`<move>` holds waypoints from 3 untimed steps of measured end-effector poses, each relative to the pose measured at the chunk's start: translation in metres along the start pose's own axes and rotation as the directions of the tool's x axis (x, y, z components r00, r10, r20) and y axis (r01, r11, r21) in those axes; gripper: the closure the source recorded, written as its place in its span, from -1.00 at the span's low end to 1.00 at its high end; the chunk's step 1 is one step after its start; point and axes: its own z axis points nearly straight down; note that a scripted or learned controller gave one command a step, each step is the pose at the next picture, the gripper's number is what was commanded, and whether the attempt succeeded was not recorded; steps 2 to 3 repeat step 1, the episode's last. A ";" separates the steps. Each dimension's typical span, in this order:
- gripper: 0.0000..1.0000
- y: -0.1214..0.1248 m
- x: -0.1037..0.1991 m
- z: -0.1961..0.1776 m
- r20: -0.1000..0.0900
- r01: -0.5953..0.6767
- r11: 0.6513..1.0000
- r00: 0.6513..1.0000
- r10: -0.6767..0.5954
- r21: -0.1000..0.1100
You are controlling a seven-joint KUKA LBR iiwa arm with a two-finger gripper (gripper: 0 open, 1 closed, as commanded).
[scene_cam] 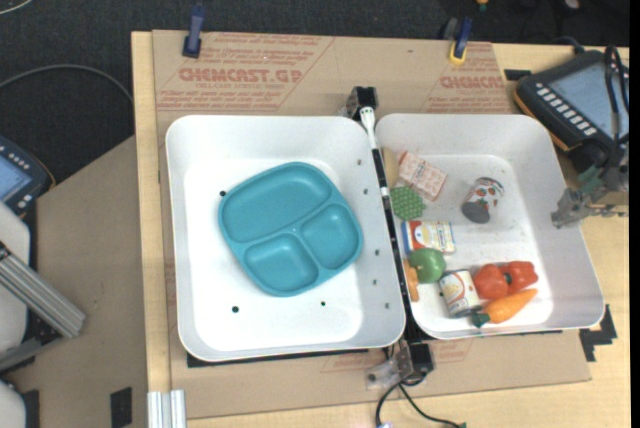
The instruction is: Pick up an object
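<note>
Below, cardboard-topped bench [300,66] on dark carpet [90,6]; tool [578,201] state unclear.

Divided tray [289,227] in the left bin [190,216]; small food items [465,246] clustered in the right bin [560,216].

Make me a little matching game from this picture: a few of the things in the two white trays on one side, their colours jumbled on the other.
Things:
1. divided plate
2. toy pepper
3. toy carrot
4. toy apple

Colours:
A. orange
B. green
C. teal blue
D. red

Pairs: 1-C, 2-D, 3-A, 4-B. The plate lies in the left bin; the other three lie in the right bin.
</note>
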 end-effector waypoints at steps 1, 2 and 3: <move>1.00 0.058 0.034 -0.257 0.003 0.005 1.000 1.000 -0.005 -0.015; 1.00 0.058 0.034 -0.257 0.003 0.005 1.000 1.000 -0.005 -0.015; 1.00 0.058 0.034 -0.257 0.003 0.005 1.000 1.000 -0.005 -0.015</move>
